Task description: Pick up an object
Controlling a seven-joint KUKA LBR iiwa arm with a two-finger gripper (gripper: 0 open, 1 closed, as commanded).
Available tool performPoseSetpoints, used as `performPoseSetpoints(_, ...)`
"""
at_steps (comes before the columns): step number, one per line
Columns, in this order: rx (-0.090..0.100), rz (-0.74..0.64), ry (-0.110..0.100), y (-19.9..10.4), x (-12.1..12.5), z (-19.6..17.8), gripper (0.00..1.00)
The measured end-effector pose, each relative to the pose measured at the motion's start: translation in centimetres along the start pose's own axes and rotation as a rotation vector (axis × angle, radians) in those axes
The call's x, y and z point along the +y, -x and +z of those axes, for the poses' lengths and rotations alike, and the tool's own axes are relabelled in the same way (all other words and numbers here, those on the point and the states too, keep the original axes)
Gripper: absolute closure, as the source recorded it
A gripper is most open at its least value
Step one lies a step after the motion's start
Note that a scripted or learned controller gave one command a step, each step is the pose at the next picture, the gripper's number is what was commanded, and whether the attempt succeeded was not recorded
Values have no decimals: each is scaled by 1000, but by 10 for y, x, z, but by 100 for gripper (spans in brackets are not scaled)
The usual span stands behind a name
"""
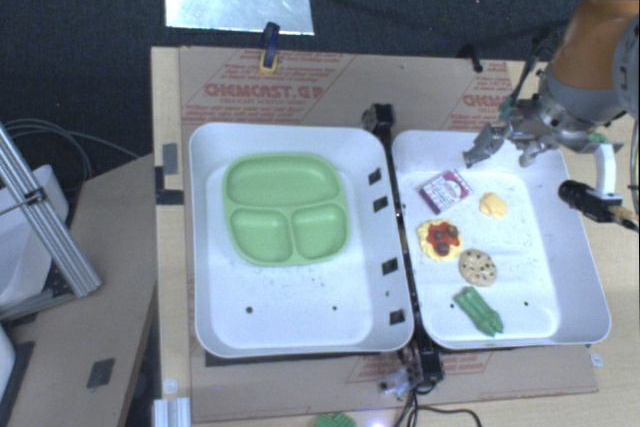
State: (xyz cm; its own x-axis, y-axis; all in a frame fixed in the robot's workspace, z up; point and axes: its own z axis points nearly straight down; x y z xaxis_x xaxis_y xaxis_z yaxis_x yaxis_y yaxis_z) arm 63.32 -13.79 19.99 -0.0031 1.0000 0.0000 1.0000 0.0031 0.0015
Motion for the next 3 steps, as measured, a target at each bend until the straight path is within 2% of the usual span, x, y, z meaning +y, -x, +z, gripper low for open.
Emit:
performPoseSetpoints(1, 1, 4, 1, 12, -6, 113, 0)
performPoseSetpoints(2, -1, -4, 7, 4, 35, 110, 0)
performPoseSetpoints(3, -2, 5, 14, -4, -42, 109, 0)
